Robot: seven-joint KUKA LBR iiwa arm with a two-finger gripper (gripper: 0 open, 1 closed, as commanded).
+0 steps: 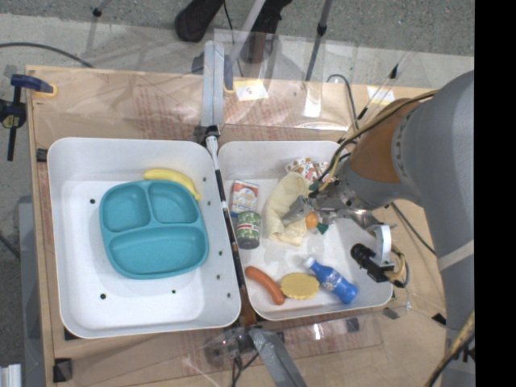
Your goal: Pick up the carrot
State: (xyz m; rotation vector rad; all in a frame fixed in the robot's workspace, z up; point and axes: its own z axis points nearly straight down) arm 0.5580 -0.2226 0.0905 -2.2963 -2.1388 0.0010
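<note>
At the far left we see the left bin [60,240] resting on the worktop [121,103], and in it a teal divided plate [153,228] with three compartments. A yellow banana [173,180] lies just beside the plate's upper edge, touching or nearly touching its rim. Moving rightward into the right bin [258,147], we find a small red-and-white carton [244,194] with a dark green can [247,229] just below it, both near the bin's left wall. Below these lies a reddish sausage [265,285], touching a round yellow cookie-like disc [299,285]. Next to the disc lies a blue bottle [333,281] with a white cap, on its side. Above, a pale yellow cloth [288,208] sits crumpled in the middle of the bin. The end effector [310,214] hangs at the cloth's right edge; we cannot tell how it stands. A small orange piece, seemingly the carrot [312,221], shows right at the end effector, beside a bit of green.
</note>
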